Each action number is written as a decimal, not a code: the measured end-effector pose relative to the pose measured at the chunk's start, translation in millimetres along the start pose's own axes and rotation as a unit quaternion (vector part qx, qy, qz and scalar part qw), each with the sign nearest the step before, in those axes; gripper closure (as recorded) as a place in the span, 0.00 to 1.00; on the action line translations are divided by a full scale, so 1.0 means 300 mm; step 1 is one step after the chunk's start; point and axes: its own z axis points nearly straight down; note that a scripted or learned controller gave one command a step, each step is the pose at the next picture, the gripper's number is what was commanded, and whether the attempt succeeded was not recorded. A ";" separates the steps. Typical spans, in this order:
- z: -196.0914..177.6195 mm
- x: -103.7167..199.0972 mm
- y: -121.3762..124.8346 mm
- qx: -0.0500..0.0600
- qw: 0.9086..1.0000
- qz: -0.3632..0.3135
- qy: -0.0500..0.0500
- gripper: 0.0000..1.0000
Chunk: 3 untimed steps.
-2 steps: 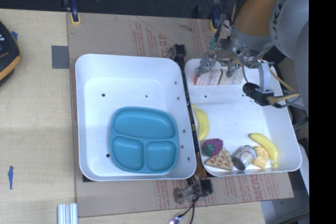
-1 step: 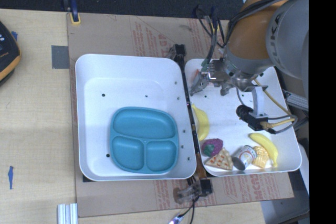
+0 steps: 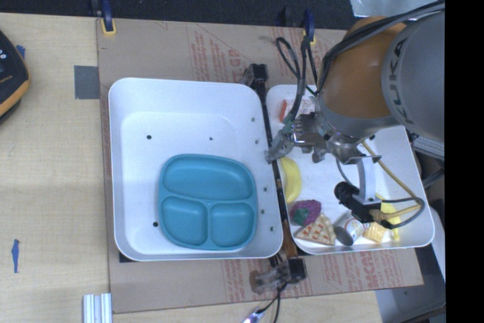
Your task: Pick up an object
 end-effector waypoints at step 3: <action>-0.004 -0.059 0.353 -0.001 1.000 0.000 0.001 0.00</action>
